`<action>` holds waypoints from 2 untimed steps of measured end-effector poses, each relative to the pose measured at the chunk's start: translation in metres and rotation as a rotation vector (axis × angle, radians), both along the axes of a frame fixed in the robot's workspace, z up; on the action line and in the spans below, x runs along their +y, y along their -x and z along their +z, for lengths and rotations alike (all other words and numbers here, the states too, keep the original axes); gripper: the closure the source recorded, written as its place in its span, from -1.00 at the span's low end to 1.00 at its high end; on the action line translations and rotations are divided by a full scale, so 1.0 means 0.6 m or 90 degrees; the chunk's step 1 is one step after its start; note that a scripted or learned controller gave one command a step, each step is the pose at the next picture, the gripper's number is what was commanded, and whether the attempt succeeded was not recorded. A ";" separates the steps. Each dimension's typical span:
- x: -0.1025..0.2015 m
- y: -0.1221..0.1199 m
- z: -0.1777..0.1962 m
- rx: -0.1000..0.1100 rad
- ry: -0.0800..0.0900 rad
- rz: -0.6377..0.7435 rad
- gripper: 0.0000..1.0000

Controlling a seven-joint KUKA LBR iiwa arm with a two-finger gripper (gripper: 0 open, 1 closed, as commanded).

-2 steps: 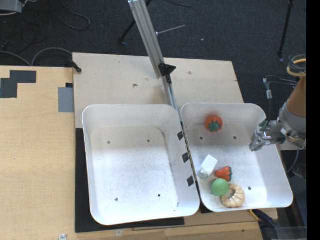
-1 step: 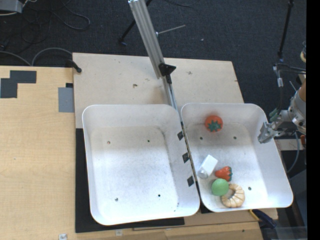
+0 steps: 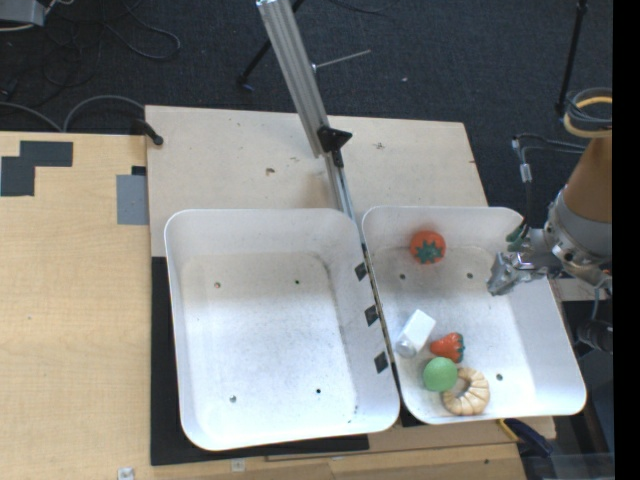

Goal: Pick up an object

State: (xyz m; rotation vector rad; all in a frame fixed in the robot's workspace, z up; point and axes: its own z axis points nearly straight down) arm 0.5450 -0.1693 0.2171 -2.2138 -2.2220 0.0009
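You will find five objects left of the gripper (image 3: 503,273), whose opening you cannot judge: one tomato (image 3: 427,247) nearest, then one white block (image 3: 415,330), one strawberry (image 3: 448,346), one green ball (image 3: 438,374), one croissant (image 3: 467,392).

The gripper (image 3: 503,273) hangs over the right white plastic bin (image 3: 545,368), right of a round red-orange tomato toy (image 3: 427,247); a green ball (image 3: 438,374) lies nearer the bin's front.

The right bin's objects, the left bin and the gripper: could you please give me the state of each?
Tomato: lying loose, apart from the rest.
White block: tilted, free.
Strawberry: loose beside the block.
Green ball: touching the croissant.
Gripper: over the right bin, holding nothing.
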 end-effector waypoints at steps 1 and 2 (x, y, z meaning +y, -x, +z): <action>0.086 0.014 -0.011 0.001 0.000 0.000 1.00; 0.178 0.009 0.011 -0.002 0.000 0.001 1.00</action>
